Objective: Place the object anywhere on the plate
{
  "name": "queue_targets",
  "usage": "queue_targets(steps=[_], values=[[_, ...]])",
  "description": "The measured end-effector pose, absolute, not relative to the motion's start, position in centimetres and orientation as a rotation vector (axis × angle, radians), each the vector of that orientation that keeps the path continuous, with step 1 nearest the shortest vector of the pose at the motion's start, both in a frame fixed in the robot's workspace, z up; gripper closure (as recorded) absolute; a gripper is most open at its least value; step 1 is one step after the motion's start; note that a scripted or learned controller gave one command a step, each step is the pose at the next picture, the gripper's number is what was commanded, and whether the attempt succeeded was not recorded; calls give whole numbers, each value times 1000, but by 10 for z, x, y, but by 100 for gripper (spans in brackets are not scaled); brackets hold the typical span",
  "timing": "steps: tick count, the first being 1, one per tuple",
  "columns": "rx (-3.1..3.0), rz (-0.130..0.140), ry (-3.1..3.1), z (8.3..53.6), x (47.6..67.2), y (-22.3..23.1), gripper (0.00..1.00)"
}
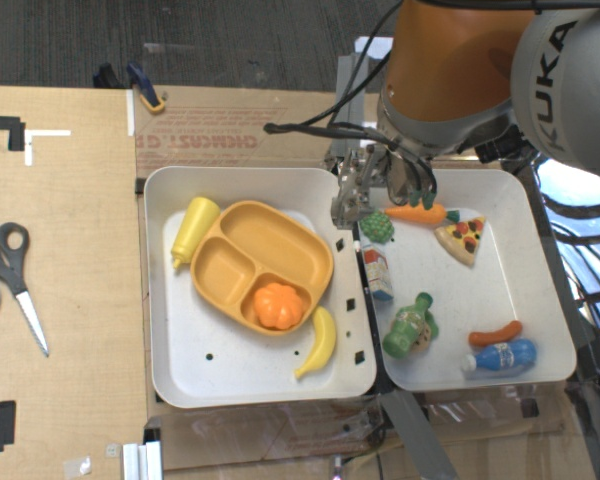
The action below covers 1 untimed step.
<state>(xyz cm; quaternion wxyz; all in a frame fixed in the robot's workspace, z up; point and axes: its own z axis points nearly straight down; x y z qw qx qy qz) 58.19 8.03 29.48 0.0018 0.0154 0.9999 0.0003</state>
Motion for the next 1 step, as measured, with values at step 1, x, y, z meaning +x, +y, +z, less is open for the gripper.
queue_targets(steps=[1], values=[[-357,1,3117,307,578,67,100]])
